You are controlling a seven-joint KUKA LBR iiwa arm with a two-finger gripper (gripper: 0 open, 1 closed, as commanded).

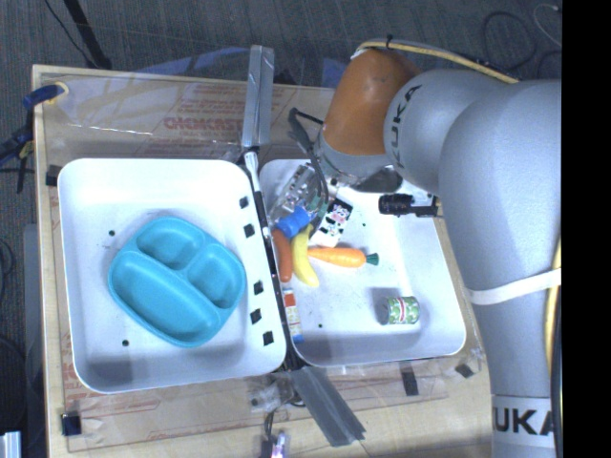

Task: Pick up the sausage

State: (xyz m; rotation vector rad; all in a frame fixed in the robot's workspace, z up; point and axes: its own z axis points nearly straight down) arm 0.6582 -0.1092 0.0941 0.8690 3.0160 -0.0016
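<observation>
Two white bins sit side by side. The left bin (86,256) holds a blue divided plate (177,280) lying flat, at about 9 o'clock from the cluster of items. The right bin (430,284) carries the clutter: a blue block (292,223) at the upper left, a yellow banana (305,261) below it, an orange carrot (339,256) with a green tip pointing toward 3 o'clock, a black-and-white card (335,218) at 12 o'clock of the carrot, and a small green-labelled can (402,310) lying on its side toward 5 o'clock.

The sausage (283,258) is a slim reddish-orange rod lying nearly along the 12-to-6 line, just beside the bin's left wall. The banana touches or nearly touches it on its 3 o'clock side, and the blue block crowds its upper end.

The gripper (304,191) hangs over the bin's upper left corner, at 12 o'clock of the sausage; whether it is open or closed cannot be told, and nothing is seen in its grasp.

Open floor lies toward 4 o'clock, between the carrot and the can, and along the bin's lower edge.
</observation>
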